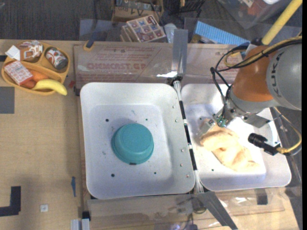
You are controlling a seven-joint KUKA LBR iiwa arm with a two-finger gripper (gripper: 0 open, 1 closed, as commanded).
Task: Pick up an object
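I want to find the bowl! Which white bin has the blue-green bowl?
The left bin. The teal bowl sits upside down in it; the right bin holds a tan cloth under the claw.

left bin (96, 109): bowl (133, 143) in its middle | right bin (278, 176): cloth (230, 150) inside, my pincer (214, 123) at cloth's upper-left edge | tray (12, 78) far left on surface (38, 147)

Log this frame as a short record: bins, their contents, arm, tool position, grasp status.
left bin: holds a teal bowl, upside down, near its middle
right bin: holds a tan cloth, crumpled
arm: reaches in from the right over the right bin
tool: low, at the cloth's upper left edge
grasp status: nothing seen lifted; finger state cannot be told
outside bins: yellow tray with toy food, far left
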